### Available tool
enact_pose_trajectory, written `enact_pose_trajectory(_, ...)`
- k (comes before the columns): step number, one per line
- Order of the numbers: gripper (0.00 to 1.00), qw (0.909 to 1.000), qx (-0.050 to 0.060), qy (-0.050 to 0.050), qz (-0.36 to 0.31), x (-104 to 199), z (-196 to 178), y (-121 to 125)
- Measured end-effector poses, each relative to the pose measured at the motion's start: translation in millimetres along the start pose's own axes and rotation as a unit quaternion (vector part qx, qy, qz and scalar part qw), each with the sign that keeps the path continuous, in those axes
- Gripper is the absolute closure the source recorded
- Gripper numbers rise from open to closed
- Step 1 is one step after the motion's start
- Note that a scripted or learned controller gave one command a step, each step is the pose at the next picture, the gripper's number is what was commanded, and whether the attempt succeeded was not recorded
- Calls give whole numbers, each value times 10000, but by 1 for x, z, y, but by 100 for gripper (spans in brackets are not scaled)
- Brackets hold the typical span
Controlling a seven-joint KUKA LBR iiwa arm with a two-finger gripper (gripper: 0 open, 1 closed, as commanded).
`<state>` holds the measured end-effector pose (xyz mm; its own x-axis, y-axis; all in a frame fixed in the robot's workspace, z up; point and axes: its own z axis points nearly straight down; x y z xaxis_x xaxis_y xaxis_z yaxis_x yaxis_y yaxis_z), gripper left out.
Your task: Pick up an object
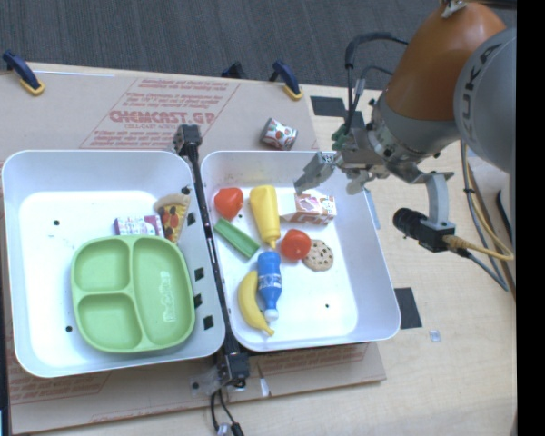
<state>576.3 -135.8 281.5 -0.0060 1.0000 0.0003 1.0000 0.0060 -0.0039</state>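
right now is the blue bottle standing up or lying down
Lying down. The blue bottle rests on its side on the floor of the right bin, white cap end pointing to the near edge, beside the banana.

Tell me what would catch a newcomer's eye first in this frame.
The big orange and grey arm reaching in from the right, its gripper hovering over the carton at the top of the right bin. Next, that bin's bright clutter: a yellow bottle, two tomatoes, a banana, a blue bottle and a cookie. In the left bin lies a green divided plate.
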Motion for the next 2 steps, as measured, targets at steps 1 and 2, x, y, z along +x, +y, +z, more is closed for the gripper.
enact_pose_trajectory(1, 0, 10000, 15, 4, -2, 5, 142, -53)
enact_pose_trajectory(2, 0, 10000, 7, 7, -9, 20, 191, -93)
